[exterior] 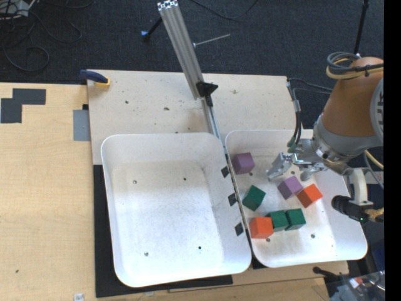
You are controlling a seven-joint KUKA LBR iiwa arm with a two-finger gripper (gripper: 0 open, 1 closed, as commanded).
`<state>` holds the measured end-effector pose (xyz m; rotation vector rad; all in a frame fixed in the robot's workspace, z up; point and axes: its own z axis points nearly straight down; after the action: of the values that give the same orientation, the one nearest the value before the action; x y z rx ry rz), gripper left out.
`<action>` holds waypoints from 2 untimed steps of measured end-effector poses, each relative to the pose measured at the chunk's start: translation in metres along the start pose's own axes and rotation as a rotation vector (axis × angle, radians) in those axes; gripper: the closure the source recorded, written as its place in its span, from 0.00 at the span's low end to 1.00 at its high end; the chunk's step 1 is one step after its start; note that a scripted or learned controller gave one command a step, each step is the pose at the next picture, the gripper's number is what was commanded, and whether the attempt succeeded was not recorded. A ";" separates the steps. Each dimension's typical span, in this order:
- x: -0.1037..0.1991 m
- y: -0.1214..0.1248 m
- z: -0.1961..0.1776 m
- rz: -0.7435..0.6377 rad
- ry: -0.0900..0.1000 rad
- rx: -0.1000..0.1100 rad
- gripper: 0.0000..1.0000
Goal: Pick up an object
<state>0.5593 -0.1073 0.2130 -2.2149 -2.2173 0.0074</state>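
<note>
Right bin [351, 246] crowded with blocks, end effector [293, 166] beside purple block [289, 186], orange block [309, 195] adjacent, grip state unclear.

Robotics lab: bench [156, 99], aluminium strut [185, 49], floor cables [25, 49].

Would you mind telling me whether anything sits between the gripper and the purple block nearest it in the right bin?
Nothing visible does. The gripper hangs just up and left of that purple block, with bare bin floor between them. An orange block touches the purple one on its far side.
</note>
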 end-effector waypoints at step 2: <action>0.004 0.005 0.059 0.003 0.000 0.001 0.00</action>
<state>0.5639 -0.1033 0.1535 -2.2172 -2.2139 0.0091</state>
